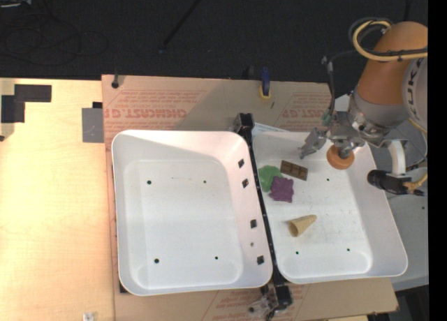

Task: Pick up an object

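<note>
Cone (302,225) lies flat, tip lower-left, wide end upper-right.

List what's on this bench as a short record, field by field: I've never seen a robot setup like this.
arm: grey with orange band, reaching in from the right
tool: above the right bin's far end
left bin: white, shallow
right bin: white, shallow, holds five items
items: brown bar, green lump touching purple lump, tan cone, orange round piece
held: nothing visibly between the fingers
</note>
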`<act>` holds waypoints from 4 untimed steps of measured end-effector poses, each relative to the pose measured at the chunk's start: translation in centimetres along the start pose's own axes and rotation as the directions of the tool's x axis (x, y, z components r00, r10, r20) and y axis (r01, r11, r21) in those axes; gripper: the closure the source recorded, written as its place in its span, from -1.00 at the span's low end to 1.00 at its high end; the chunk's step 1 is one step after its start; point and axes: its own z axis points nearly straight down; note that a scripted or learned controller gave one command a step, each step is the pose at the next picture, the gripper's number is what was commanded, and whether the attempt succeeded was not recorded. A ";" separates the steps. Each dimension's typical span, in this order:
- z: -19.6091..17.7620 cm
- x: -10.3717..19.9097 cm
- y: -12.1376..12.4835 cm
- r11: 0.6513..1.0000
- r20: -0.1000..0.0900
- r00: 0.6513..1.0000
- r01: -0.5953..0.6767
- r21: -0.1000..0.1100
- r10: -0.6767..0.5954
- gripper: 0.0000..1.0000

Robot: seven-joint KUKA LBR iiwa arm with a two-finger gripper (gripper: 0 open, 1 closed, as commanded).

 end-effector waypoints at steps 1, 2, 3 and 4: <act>-1.0 0.0 0.0 1.000 -0.001 1.000 0.001 0.000 -0.001 1.00; -6.8 5.0 -8.9 1.000 -0.003 1.000 0.002 0.001 -0.002 1.00; -1.5 15.5 -9.1 1.000 -0.005 1.000 0.009 0.009 -0.009 1.00; 1.5 19.6 -8.5 1.000 -0.001 1.000 0.003 0.008 -0.003 1.00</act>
